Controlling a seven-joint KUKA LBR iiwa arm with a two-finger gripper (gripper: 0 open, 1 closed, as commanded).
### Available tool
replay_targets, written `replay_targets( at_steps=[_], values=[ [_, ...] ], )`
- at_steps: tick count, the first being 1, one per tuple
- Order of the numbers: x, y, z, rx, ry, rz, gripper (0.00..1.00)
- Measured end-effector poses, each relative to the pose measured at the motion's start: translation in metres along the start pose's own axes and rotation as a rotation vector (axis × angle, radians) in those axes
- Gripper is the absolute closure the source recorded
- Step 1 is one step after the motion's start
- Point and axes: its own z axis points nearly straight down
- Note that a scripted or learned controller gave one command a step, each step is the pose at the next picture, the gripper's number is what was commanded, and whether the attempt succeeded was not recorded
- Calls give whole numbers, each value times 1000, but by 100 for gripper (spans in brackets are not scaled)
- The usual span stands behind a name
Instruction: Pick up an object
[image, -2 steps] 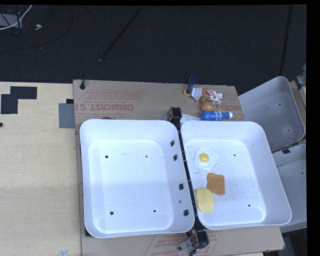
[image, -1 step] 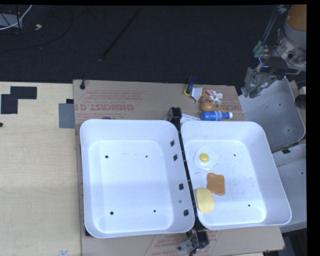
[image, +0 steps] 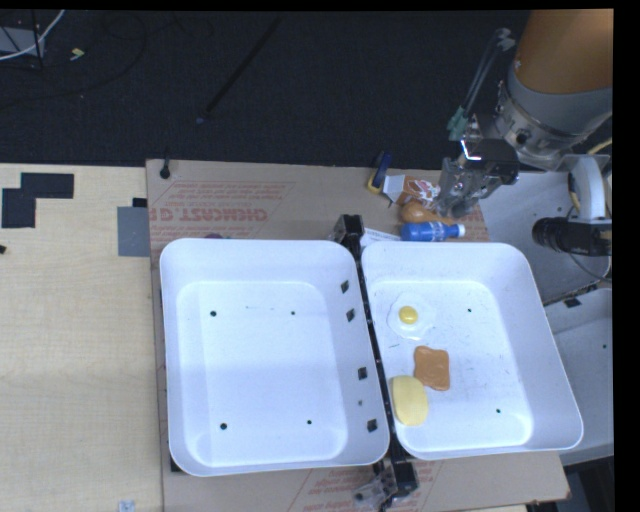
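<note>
The right bin holds a toy fried egg, a brown toast-like slice and a pale yellow rounded piece, all in its left half. My gripper hangs beyond the bin's far rim, above the cardboard, well apart from those three pieces. It points down next to a small orange-brown item and a blue bottle lying outside the bin. I see nothing between its fingers.
The left bin stands beside the right one, with a black clip divider between them. A blue and yellow clamp sits on the cardboard at the back. Grey bench surface and a black cable lie to the right.
</note>
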Motion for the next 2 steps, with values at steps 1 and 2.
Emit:
replay_targets(
  at_steps=[1,2],
  values=[
    [-19,-3,-104,-15,-4,8,100],
    [-104,18,-124,-5,-6,15,100]
  ],
)
